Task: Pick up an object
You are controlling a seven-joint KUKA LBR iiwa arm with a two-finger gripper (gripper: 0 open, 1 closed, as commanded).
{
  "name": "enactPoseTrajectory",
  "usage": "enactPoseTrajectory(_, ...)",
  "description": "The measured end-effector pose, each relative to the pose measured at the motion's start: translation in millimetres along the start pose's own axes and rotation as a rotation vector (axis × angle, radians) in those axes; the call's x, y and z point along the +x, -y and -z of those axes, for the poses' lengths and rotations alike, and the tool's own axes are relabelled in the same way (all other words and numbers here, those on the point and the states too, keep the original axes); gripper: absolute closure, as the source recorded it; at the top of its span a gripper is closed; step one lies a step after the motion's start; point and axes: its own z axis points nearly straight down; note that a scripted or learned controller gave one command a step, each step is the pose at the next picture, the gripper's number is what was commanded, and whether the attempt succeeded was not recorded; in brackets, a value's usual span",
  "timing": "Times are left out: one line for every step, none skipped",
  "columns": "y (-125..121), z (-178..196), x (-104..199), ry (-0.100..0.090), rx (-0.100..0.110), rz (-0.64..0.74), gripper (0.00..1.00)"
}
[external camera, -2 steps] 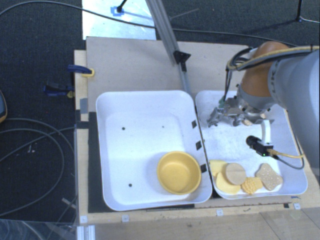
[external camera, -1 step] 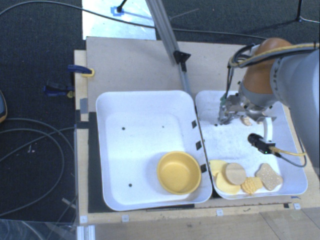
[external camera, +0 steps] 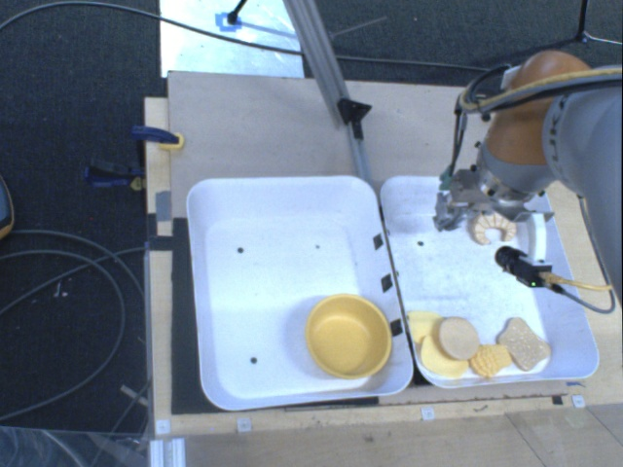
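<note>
Reaching in from the right, the grey arm (external camera: 574,134) carries its orange band (external camera: 531,105) over the far end of the right bin (external camera: 574,353). The gripper (external camera: 458,210) hangs low above that bin's floor; whether it is open or closed cannot be told from this angle.

Camera view, right bin: a croissant-shaped piece (external camera: 494,227), tan and pale, lies just beside the gripper on its right, partly under the wrist. Its long axis runs roughly left to right across the view, with the curve's tips turned toward the near side. No sign of it between the fingers. Along the near wall sit a yellow slice (external camera: 433,348), a round tan biscuit (external camera: 458,338), a ridged orange chip (external camera: 491,360) and a bread-like slice (external camera: 525,344), touching or overlapping.

Left bin (external camera: 224,222): a yellow bowl (external camera: 348,335) stands upright near the near-right corner.
</note>
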Motion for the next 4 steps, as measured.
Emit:
enactPoseTrajectory(-3,55,0,0.000,-0.002,0.002,1.00)
enactPoseTrajectory(12,68,46,-0.003,0.004,0.005,1.00)
enactPoseTrajectory(23,65,98,-0.003,0.006,0.006,1.00)
enactPoseTrajectory(34,67,147,-0.003,0.006,0.005,1.00)
